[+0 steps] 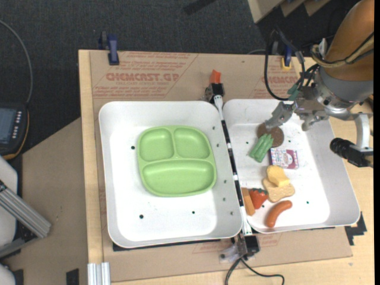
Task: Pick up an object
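- Grey two-finger gripper (pixel 295 115) hung over right-hand white bin (pixel 332 159); fingers spread, gripping nothing.
- Green plastic toy vegetable (pixel 260 148) lay just below: judged light, stiff, slick; best pinched across its narrow middle.

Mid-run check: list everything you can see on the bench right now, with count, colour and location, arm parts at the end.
left bin: 1, white, left half of the bench
divided plate: 1, light green, three compartments, centre of the left bin
right bin: 1, white, right half of the bench
green toy vegetable: 1, green, upper left of the right bin
brown disc: 1, brown, beside the green toy vegetable's upper end
small packet: 1, purple and white, middle of the right bin
yellow toy pieces: 2, yellow and tan, below the small packet
carrot-like toy: 1, orange-red, by the right bin's left wall
sausage toy: 1, red-orange, near the right bin's front edge
clamps: 3, blue and orange, along the bench's far edge
arm: 1, grey with orange band, upper right
gripper: 1, grey, above the brown disc
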Available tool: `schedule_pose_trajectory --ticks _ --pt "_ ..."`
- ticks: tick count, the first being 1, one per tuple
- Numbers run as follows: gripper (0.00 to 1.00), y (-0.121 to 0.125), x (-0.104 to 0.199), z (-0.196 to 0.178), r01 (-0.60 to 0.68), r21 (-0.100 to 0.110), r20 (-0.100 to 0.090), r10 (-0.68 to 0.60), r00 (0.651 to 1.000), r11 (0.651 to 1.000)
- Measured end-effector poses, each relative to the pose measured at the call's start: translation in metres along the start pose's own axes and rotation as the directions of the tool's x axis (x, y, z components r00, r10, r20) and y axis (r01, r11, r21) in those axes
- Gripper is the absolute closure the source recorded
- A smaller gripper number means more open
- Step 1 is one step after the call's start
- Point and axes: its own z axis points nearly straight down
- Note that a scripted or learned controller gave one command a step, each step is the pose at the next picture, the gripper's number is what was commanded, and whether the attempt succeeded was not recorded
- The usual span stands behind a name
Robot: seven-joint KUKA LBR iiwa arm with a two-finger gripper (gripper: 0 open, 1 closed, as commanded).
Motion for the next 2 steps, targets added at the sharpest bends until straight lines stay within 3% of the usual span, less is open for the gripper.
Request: schedule_pose_trajectory --ticks 1,2 --pt "0.00 0.015 -0.002 0.140 -0.001 0.012 -0.002 0.001 1.000 1.000" --pt "0.00 -0.038 -0.040 0.156 -0.002 -0.020 0.005 0.002 1.000 1.000"
